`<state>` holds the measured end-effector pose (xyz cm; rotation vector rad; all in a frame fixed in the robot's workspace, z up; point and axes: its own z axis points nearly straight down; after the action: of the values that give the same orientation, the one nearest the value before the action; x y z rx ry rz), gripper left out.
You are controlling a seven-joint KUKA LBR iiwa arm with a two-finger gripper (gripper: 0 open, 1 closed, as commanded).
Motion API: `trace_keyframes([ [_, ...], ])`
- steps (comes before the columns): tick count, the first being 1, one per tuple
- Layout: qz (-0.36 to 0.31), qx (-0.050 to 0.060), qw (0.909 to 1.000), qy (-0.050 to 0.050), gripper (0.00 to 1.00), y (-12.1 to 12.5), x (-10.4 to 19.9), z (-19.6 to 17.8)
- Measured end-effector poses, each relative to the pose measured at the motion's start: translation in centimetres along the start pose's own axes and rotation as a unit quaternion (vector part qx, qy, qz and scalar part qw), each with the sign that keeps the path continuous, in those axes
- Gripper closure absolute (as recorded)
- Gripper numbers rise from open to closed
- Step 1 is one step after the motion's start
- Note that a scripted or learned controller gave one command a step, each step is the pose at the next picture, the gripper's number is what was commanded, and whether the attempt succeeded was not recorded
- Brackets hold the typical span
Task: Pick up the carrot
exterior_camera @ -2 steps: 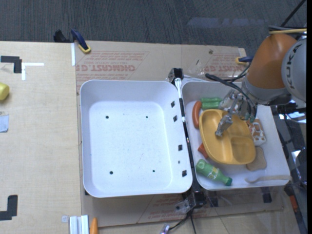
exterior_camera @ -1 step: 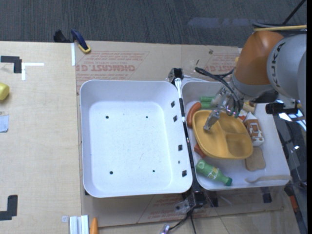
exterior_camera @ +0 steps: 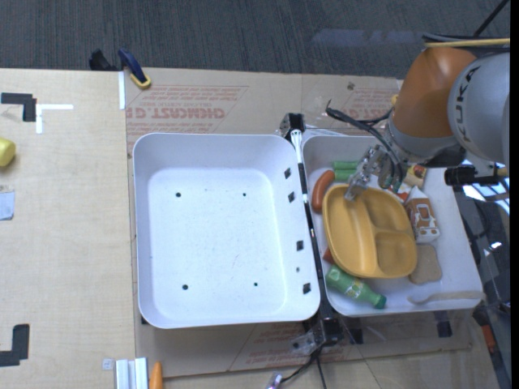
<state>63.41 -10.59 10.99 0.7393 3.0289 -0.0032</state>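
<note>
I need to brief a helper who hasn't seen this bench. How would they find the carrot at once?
Look in the right bin, at its left wall. The carrot lies there beside the yellow tray's upper-left corner, below the gripper. It is the orange-red stick; the bottle is green.

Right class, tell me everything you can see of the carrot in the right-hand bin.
The carrot is a smooth, orange-red, rounded piece, plastic-looking like a toy. It lies near the right bin's left wall, tilted, its lower end hidden beneath the rim of the yellow divided plate. A green item sits just beside its upper end. The hand hovers nearby, over the plate's edge.
</note>
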Motion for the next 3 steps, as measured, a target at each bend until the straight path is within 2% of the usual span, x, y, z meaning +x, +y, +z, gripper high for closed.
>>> trace_keyframes([
  [1, 0.0, 0.0, 1.0, 0.0, 0.0, 0.0, 0.0, 0.0],
  [2, 0.18, 0.002, 0.9836, 0.006, 0.0, -1.3, 2.0, 1.2],
  [3, 0.366, 0.005, 0.9304, 0.007, 0.0, -1.0, 2.5, 1.5],
])
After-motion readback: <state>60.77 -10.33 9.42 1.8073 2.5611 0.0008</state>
